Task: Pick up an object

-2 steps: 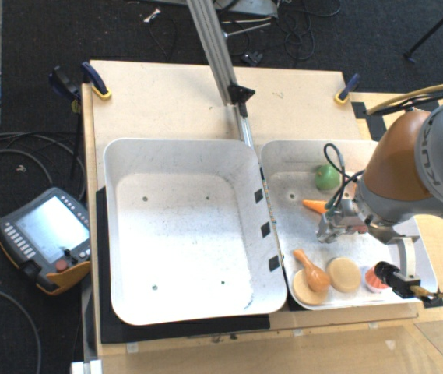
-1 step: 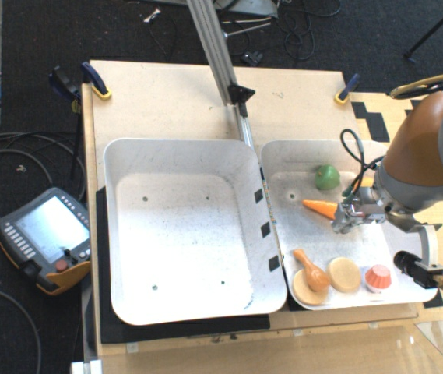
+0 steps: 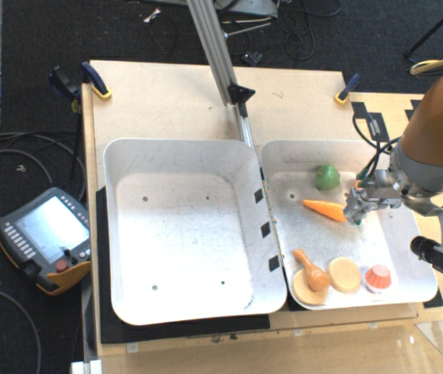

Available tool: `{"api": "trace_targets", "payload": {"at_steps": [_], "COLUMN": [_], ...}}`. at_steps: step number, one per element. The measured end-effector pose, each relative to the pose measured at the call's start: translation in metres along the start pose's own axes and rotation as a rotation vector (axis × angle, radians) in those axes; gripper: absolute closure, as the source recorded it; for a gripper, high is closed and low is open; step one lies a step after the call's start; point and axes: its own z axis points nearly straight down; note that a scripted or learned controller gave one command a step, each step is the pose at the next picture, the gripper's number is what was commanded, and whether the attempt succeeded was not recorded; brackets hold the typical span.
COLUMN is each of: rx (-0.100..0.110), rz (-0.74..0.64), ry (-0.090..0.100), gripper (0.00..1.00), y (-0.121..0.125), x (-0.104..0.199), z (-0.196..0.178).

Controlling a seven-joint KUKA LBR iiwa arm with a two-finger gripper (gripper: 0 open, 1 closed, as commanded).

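My gripper hangs low in the right bin, at the right end of an orange carrot lying across the bin floor. Its tips are right at the carrot's thick end; whether they touch it is unclear. A green ball-like fruit sits just behind the carrot. Along the bin's front lie an orange drumstick-shaped toy, a tan round disc and a pink-and-white cupcake-like piece.
The left bin stands beside the right one, its floor bare. A slanted metal post rises from the bench's back between the bins. A teach pendant lies on the floor at left.
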Motion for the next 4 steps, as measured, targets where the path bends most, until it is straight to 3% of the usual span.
{"api": "trace_targets", "payload": {"at_steps": [3,4], "rx": [0.003,0.005], "rz": [-0.005,-0.005], "ry": [0.003,0.003], "gripper": [1.00,1.00], "y": [0.045,0.060], "x": [0.161,0.207], "z": [-0.032,-0.020]}}
